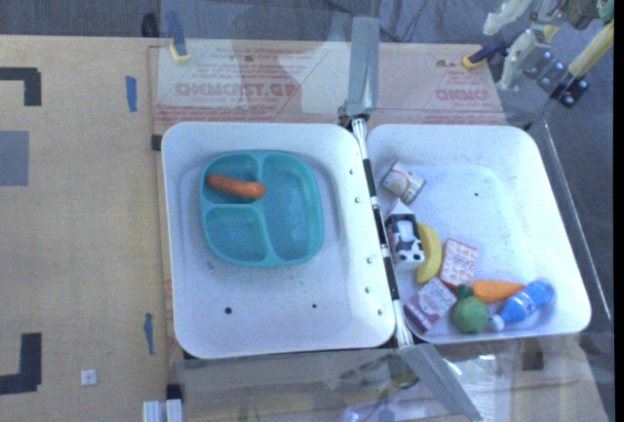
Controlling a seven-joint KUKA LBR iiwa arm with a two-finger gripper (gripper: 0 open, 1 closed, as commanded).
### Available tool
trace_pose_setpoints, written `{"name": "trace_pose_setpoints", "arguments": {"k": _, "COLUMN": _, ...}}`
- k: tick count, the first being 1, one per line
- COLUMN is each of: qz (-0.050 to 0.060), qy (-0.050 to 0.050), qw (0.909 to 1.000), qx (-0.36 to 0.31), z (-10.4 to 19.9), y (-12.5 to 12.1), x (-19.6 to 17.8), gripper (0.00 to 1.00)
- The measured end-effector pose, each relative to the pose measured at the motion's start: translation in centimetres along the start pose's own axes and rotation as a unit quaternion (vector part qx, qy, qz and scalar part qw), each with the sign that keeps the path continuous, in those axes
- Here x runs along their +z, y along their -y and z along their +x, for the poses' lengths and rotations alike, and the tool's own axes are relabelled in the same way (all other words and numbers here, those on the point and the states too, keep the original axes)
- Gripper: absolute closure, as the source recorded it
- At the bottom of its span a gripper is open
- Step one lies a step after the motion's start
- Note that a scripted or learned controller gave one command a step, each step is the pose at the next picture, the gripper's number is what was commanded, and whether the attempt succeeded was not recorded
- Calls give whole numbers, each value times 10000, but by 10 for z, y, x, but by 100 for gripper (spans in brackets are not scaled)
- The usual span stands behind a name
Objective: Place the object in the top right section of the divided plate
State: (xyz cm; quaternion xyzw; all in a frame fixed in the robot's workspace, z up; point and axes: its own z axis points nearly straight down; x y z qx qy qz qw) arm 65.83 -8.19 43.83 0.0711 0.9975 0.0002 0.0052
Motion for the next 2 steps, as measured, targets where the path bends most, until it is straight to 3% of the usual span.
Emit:
{"name": "trace_pose_setpoints", "arguments": {"k": 1, "qz": 5, "qy": 6, "qw": 9994, "qx": -355, "z": -9, "y": 29, "x": 4, "gripper": 0}}
{"name": "trace_pose_setpoints", "arguments": {"k": 2, "qz": 1, "qy": -11, "qw": 9985, "qx": -545, "z": -10, "y": 26, "x": 76, "gripper": 0}}
